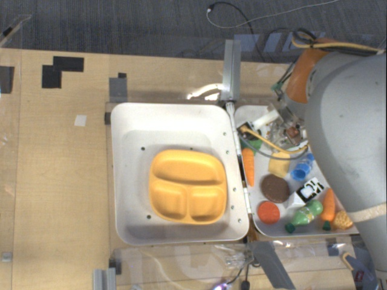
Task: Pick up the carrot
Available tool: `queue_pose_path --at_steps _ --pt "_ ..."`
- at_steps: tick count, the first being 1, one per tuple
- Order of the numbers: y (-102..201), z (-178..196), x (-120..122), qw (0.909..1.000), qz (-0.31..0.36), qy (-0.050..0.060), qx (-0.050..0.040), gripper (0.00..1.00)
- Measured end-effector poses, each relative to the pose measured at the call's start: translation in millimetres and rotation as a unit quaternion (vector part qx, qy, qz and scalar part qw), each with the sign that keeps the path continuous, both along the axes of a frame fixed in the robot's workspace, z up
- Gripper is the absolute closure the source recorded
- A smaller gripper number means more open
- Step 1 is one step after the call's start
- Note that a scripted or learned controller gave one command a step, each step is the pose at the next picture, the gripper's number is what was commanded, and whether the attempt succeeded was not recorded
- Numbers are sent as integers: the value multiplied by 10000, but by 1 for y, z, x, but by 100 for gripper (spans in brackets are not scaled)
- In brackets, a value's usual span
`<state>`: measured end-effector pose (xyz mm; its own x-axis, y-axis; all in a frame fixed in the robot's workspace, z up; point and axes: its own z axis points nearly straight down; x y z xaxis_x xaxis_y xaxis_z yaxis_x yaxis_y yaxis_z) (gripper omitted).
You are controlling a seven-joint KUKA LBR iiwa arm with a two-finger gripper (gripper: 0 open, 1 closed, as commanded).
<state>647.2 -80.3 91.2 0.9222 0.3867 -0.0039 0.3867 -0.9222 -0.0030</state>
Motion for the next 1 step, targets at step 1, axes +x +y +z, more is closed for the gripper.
queue_pose_path --at_steps 1 --pt "20 91 -1 9955 -951 -18 -1 100"
